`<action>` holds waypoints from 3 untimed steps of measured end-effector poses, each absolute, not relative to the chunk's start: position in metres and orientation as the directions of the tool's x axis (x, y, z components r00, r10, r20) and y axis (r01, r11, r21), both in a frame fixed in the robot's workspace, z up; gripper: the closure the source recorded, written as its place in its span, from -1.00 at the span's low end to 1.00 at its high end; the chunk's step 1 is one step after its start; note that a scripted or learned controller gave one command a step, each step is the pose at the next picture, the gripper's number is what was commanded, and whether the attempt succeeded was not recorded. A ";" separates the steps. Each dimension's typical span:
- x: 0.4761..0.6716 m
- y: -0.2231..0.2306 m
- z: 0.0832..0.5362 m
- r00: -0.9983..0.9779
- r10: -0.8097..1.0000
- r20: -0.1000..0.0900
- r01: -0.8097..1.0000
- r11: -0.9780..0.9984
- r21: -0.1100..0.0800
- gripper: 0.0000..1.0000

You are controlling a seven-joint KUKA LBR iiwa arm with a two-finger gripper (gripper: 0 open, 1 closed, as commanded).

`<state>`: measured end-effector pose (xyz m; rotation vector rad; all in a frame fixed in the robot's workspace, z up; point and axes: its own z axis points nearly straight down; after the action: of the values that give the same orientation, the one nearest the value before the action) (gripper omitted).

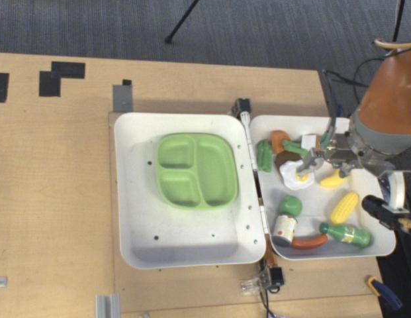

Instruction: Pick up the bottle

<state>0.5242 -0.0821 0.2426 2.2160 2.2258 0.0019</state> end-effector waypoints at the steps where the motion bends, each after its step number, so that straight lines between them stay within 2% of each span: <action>1: 0.531 -0.022 0.264 0.346 0.938 0.001 0.938 -0.346 0.001 -1.00; 2: 0.552 -0.005 0.184 0.621 0.784 0.000 0.784 -0.621 -0.002 -1.00; 3: 0.553 -0.005 0.194 0.618 0.786 0.001 0.786 -0.618 -0.002 1.00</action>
<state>0.5529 -0.0051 0.1942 2.8277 1.3738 -0.0002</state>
